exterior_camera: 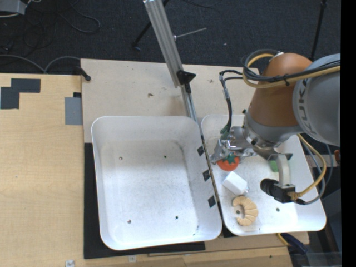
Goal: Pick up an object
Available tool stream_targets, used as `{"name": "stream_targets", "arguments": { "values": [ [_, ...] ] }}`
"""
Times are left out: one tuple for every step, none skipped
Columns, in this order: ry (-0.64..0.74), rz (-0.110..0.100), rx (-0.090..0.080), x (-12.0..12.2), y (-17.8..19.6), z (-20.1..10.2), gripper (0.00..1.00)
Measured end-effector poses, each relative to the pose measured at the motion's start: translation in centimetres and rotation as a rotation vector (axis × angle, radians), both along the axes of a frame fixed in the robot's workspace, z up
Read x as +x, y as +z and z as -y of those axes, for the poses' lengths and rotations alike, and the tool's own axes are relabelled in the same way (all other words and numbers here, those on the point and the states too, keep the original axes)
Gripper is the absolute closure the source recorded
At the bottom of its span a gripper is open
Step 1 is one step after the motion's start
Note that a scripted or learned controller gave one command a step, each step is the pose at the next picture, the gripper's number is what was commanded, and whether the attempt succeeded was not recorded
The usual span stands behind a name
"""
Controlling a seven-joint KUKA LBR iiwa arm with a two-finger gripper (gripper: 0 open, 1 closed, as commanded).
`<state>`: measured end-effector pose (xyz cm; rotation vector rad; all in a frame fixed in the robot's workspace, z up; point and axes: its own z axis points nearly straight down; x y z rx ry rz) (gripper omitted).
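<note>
Nearest the lens, the left bin (150, 227) lies broad and white, speckled with small dark dots on its floor. Beside it, touching along a shared edge lined with black clips, sits the right bin (311, 218), narrower in view and partly covered by the arm. Arm (303, 96) reaches in from the right, grey casing with an orange band above the wrist, black and yellow cables looping around it. Slanted metal rail (167, 43) rises from the bench behind the bins. Bench (128, 88) is pale board; a wood-grain panel (39, 177) lies to its left. Gripper (229, 147) hangs low over the right bin's left side, directly above a red object (227, 162) with a bit of green on top; whether it touches the object cannot be told, and how far the claw stands open cannot be told. Just below the red object rests a white block (235, 182). Below that, near the bin's front edge, lies a tan ridged object (245, 210), curled like a pastry.
</note>
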<state>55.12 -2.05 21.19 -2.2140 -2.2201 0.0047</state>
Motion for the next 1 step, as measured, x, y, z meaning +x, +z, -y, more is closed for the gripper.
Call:
{"name": "stream_targets", "arguments": {
  "values": [
    [0.002, 0.002, 0.001, -1.39, 1.42, -5.23, 1.0]
  ]
}}
